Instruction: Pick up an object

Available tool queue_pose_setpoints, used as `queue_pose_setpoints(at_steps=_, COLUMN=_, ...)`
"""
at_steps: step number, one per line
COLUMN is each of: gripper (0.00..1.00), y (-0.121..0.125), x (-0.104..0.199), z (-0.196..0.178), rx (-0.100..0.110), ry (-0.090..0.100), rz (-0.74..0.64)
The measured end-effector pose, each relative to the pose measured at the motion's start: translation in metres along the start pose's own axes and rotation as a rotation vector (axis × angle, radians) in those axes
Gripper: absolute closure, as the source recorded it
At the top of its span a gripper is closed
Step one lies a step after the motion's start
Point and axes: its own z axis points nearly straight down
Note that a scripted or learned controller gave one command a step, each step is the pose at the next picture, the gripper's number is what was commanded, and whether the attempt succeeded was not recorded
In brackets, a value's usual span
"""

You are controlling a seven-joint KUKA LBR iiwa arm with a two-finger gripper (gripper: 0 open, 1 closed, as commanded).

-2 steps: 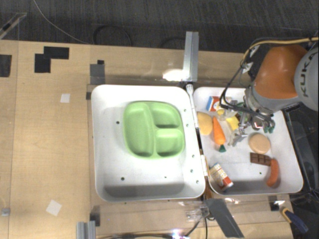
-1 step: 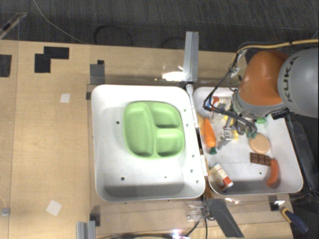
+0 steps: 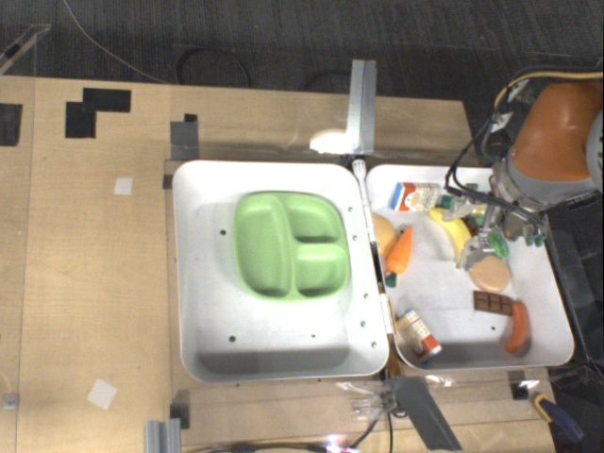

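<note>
My gripper [image 3: 478, 246] hangs low over the right bin [image 3: 557, 347], near its back right part. Its tip is just above a round tan bun [image 3: 491, 275] and right beside a yellow banana [image 3: 454, 230]. A green item [image 3: 497, 245] peeks out beside the gripper. An orange carrot [image 3: 399, 250] lies further left, next to a pale yellow piece [image 3: 382, 226] at the bin's left wall. The arm's orange band [image 3: 557, 135] covers the bin's back right corner.
The right bin also holds a red, white and blue carton [image 3: 408, 196], a brown chocolate bar [image 3: 495, 302], a reddish sausage [image 3: 517, 327] and a small can [image 3: 417, 334]. The left bin [image 3: 203, 253] holds a green divided plate [image 3: 289, 243].
</note>
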Motion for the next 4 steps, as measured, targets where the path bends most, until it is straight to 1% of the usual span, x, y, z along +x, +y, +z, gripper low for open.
queue_pose_setpoints(at_steps=1, gripper=0.00, y=0.022, x=0.044, z=0.022, rx=-0.001, ry=-0.003, rz=-0.031)
queue_pose_setpoints(at_steps=2, gripper=0.00, y=0.020, x=0.075, z=0.021, rx=-0.001, ry=-0.006, rz=0.078)
queue_pose_setpoints(at_steps=3, gripper=0.00, y=0.089, x=0.000, z=0.023, rx=-0.006, ry=-0.002, rz=0.142)
queue_pose_setpoints(at_steps=4, gripper=0.00, y=0.005, x=0.003, z=0.024, rx=0.001, ry=0.001, rz=0.246)
